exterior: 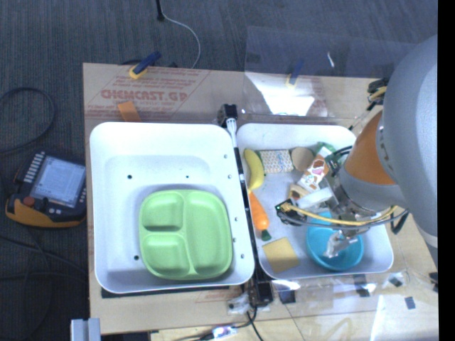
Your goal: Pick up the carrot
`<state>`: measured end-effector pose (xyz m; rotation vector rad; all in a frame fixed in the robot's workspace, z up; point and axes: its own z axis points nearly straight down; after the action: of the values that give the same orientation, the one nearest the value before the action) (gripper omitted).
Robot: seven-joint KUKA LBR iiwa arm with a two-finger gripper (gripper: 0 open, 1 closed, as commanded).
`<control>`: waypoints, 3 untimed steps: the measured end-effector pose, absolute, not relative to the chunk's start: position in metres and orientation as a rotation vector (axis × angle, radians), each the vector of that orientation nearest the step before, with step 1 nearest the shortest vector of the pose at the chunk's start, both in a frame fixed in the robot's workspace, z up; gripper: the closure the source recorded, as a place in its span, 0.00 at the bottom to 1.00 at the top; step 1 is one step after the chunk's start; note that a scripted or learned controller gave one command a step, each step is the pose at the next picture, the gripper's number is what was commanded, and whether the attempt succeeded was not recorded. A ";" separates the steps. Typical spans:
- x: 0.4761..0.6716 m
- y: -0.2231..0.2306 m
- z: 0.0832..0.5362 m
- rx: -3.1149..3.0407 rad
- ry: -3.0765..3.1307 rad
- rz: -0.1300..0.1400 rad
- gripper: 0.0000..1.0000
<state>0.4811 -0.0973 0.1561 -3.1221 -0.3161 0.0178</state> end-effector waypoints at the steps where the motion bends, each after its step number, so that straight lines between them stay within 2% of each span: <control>1: 0.484 -0.013 0.183 -3.115 -0.371 0.004 0.00; 2: 0.482 -0.070 0.183 -3.127 -0.309 0.010 0.00; 3: 0.483 -0.056 0.182 -3.116 -0.400 0.010 0.00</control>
<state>0.4830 -0.0563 0.1825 -3.1159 -0.4003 0.0096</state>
